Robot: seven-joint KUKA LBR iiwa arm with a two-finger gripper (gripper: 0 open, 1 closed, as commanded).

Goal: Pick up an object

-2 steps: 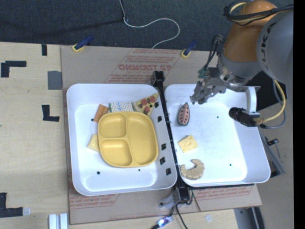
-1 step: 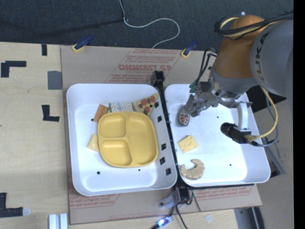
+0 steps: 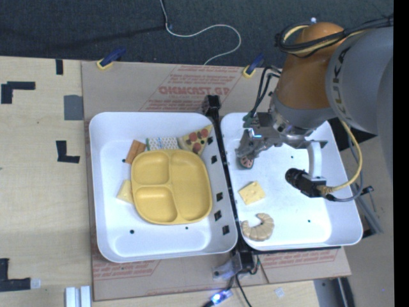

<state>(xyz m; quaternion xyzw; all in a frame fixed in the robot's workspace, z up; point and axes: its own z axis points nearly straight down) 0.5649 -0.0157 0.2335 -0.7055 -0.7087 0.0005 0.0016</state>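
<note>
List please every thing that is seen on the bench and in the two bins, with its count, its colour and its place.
Bins: 2, white, side by side on the cardboard.
Divided plate: 1, yellow, middle of the left bin.
Small flat items: several, mixed colours, partly tucked under the plate's far and left edges; exact count hard to tell.
Cheese wedge: 1, pale yellow, left part of the right bin.
Croissant: 1, tan, near corner of the right bin.
Small round item: 1, reddish brown, right bin, just under the gripper.
Cardboard sheet: 1, brown with red print, under the bins.
Clamps: 2, blue and yellow, far edge of the cardboard.
Cable: 1, white, on the dark floor beyond.
Arm: 1, grey and orange, from the right.
Gripper: 1, grey, over the right bin.
</note>
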